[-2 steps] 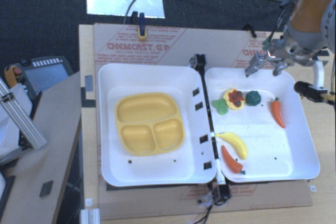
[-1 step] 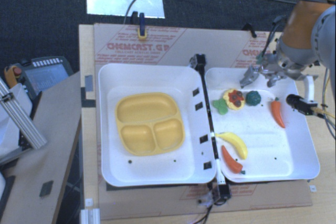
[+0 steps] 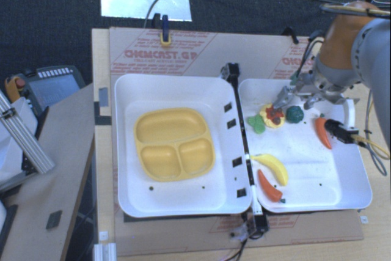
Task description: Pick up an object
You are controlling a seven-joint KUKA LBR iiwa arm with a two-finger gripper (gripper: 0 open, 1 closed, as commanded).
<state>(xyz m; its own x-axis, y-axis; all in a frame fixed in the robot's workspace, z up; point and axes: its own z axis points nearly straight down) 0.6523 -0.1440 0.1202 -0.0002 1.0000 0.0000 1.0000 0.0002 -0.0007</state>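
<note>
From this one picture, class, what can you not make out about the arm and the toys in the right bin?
- Fingers: open or shut is too small and blurred to tell, and so is any contact with the yellow-red toy.
- That toy's make-up: tangled colours, partly hidden by the fingers.
- Arm: cut off by the right edge.
- Carrot: its lower right side is hidden by a black part.

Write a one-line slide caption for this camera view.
KUKA arm's tool low over toy food in the right bin; yellow divided tray sits in the left bin.
</note>
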